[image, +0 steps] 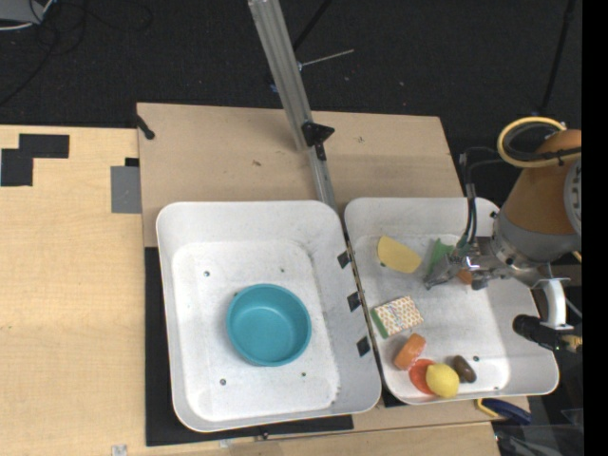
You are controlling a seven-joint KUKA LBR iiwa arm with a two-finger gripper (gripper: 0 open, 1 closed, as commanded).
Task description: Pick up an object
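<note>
Green object [440, 253] — flat, leaf-like (beside a yellow wedge [398, 255]) — touches the gripper [445, 272]; finger state unclear.

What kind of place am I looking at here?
Most likely a robotics lab test bench. A robot arm reaches over two white bins, one holding a teal bowl and the other small toy foods like a lemon.

- We find open floor in the left bin [190, 245] all around the teal bowl [269, 324].
- In the right bin [366, 218], the yellow wedge [398, 255], patterned block [396, 314] and the fruit cluster [429, 367] crowd the left and front.
- The arm [541, 212] blocks its right side.
</note>
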